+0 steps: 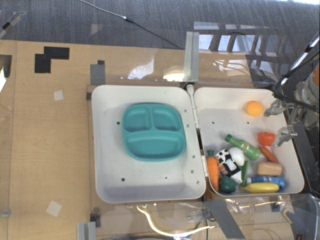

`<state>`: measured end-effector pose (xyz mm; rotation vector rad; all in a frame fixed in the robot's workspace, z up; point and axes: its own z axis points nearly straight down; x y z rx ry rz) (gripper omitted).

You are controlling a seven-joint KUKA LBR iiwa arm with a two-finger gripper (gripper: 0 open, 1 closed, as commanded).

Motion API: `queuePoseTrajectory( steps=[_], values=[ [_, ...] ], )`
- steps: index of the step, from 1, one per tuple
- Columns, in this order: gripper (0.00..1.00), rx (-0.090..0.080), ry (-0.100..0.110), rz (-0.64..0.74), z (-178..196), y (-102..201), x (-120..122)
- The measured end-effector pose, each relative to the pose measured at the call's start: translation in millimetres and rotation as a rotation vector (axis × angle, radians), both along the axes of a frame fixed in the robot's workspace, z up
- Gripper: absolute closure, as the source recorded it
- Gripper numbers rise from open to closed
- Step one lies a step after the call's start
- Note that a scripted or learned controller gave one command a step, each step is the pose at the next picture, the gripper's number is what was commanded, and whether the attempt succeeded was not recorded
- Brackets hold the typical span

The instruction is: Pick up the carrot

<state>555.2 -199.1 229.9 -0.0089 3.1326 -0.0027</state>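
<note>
The carrot point(213, 170) is orange with a small green top. It lies lengthwise against the left wall of the right bin point(220, 104), near the front corner. The gripper point(279, 122) hangs at that bin's right edge, well to the right of the carrot and farther back. Its two grey fingers point(273, 109) stand apart, so it is open with nothing between them. A red pepper point(266, 138) lies just below and left of the lower finger.
The right bin also holds an orange ball point(255, 108), a green bottle point(242, 147), a black-and-white toy point(231, 160) right next to the carrot, a dark green piece point(227, 185), a banana point(260, 187) and a tan block point(270, 169). A teal divided plate point(153, 132) lies in the left bin point(107, 184).
</note>
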Motion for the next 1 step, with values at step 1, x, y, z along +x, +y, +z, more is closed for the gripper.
queuePoseTrajectory(
  steps=[1],
  values=[
    [0.00, -0.003, -0.004, 0.237, 7.1, -4.9, 77.0]
  ],
)
